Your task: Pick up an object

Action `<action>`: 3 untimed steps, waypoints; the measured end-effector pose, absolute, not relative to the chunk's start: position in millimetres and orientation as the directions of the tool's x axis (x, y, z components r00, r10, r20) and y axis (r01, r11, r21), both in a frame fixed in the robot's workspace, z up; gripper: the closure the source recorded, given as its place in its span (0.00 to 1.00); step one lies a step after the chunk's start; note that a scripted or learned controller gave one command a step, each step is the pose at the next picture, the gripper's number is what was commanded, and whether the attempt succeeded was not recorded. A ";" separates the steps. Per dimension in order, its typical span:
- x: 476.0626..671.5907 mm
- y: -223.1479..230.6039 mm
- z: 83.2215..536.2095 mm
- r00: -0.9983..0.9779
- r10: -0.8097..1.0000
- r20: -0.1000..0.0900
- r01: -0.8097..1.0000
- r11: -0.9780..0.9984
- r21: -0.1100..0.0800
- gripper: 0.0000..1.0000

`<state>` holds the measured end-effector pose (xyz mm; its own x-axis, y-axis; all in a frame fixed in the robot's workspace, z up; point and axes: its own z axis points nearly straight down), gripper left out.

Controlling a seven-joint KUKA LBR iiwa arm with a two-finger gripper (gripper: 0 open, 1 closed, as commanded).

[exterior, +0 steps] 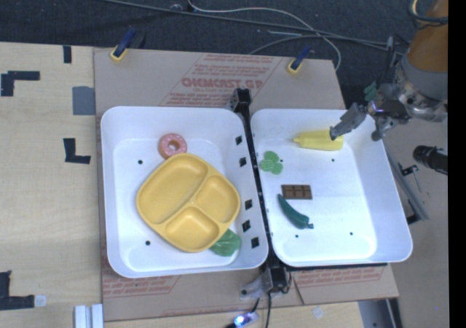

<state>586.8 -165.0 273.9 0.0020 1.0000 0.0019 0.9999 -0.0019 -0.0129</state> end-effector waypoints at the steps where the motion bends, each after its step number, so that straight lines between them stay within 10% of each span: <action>1: 588.8 -164.6 280.7 -0.001 1.000 0.000 1.000 0.001 -0.001 0.00; 3: 584.3 -179.6 180.9 0.000 1.000 -0.001 1.000 0.000 -0.006 0.00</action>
<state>584.3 -179.6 180.9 -0.0002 1.0000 -0.0010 1.0000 0.0002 -0.0064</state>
